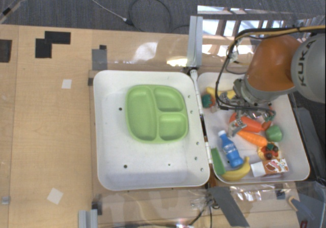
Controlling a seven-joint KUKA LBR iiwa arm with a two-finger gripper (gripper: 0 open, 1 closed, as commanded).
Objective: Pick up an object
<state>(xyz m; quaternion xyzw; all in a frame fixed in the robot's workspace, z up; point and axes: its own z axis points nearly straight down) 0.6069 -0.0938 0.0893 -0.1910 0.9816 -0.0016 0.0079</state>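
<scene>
Overhead, the grey arm with its glossy orange band [272, 64] reaches in from the right and bends steeply down over the right-hand shallow white bin [300, 163], its wrist pointing almost straight at the bin floor. The hand [249, 115] sits low among the toys, its dark metal parts just above an orange carrot-shaped piece [252, 138]; whether it is wide, narrow or gripping anything cannot be told, because the wrist hides it from above. Black cables [220, 82] loop from the wrist down the left side of the arm. The objects available for picking all lie in this right bin: a small blue plastic bottle with a white cap [232, 151] lies tilted near the middle, a curved yellow banana [238, 171] rests along the near edge just beside the bottle's base, a slim green stick-like piece [218, 161] lies against the bin's left wall, a rounded green piece [274, 133] sits right of the carrot, and a small printed card box in red and white [275, 165] lies flat near the front right corner. A yellow piece [213, 91] and a small dark green one [206, 101] lie at the far left of the bin. The left-hand white bin [117, 171], smooth with rounded corners, holds a pale green moulded plastic plate with three compartments [157, 113], lying flat near its middle. Both bins rest on a light wooden surface [46, 130] with black square markings.
</scene>
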